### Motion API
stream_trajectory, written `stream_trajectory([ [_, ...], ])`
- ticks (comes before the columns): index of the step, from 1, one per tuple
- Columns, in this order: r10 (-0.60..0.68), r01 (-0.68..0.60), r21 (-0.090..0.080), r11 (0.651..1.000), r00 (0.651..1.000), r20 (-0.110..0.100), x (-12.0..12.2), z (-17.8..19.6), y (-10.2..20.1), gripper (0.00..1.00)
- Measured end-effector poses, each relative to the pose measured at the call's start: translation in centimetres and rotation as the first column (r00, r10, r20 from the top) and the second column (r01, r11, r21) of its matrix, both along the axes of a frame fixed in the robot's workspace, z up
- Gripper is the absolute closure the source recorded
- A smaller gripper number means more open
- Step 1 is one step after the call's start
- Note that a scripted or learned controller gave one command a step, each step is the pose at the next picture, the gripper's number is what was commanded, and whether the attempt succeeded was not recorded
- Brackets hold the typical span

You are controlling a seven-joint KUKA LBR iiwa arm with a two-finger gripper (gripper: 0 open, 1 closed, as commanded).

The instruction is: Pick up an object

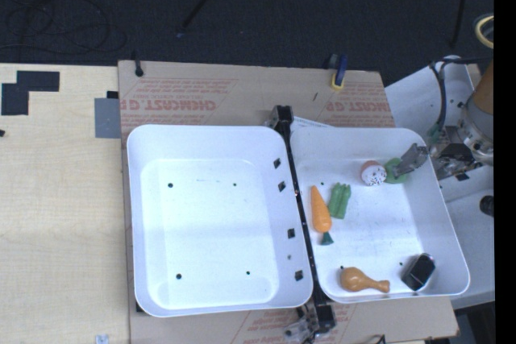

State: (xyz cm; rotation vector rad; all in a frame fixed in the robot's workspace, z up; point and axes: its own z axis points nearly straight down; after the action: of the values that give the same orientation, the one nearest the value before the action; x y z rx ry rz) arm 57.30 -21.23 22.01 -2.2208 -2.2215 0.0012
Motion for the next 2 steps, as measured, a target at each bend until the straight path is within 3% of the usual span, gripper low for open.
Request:
stream_trajectory([
  [1, 0.001, -0.001, 0.001, 1.000, 1.000, -0.001, 0.0, 1.0, -0.1, 1.00],
  [2, 0.005, -0.005, 0.004, 1.000, 1.000, -0.004, 2.2, -1.9, 6.3, 1.00],
])
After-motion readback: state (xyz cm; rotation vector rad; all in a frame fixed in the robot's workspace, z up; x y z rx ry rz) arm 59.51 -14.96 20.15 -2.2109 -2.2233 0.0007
